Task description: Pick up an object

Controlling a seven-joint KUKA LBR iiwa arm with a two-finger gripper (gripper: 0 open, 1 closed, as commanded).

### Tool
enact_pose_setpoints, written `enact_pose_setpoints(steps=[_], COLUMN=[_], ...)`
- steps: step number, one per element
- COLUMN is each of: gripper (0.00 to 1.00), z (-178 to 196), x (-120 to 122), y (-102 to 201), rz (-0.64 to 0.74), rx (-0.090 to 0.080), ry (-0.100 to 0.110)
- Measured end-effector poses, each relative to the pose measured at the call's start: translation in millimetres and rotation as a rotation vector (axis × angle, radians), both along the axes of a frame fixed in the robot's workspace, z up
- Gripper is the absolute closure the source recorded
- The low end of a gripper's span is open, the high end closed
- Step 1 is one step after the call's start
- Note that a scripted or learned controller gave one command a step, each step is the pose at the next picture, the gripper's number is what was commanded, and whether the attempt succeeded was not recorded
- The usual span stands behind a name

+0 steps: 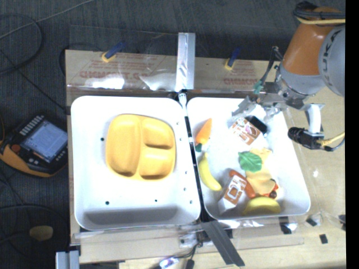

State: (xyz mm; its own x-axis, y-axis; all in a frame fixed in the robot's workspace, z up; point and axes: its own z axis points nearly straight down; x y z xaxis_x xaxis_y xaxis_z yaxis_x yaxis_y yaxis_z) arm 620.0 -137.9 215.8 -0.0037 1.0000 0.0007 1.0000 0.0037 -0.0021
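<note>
My gripper (256, 110) hangs over the back part of the right bin (300, 172), reaching in from the right. Just below it lies a small white and orange carton (245, 130), partly overlapped by a dark part of the gripper. Whether anything is held cannot be made out. Further forward in this bin lie a green toy (251, 161), a second carton (235, 187), a banana (208, 176), an orange wedge (203, 130) and a yellow fruit (261, 206).
The left bin (90, 206) holds a yellow divided plate (140, 145). A metal divider (190, 150) separates the bins. A handheld pendant (35, 145) lies on the floor at far left. Clamps (112, 51) hold the backboard.
</note>
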Motion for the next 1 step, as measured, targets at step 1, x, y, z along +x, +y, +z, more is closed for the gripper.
enact_pose_setpoints(steps=[1], gripper=[0.00], z=[-96.0], x=[47.8], y=[41.0], rz=[0.054], rx=[-0.003], ry=[0.001])
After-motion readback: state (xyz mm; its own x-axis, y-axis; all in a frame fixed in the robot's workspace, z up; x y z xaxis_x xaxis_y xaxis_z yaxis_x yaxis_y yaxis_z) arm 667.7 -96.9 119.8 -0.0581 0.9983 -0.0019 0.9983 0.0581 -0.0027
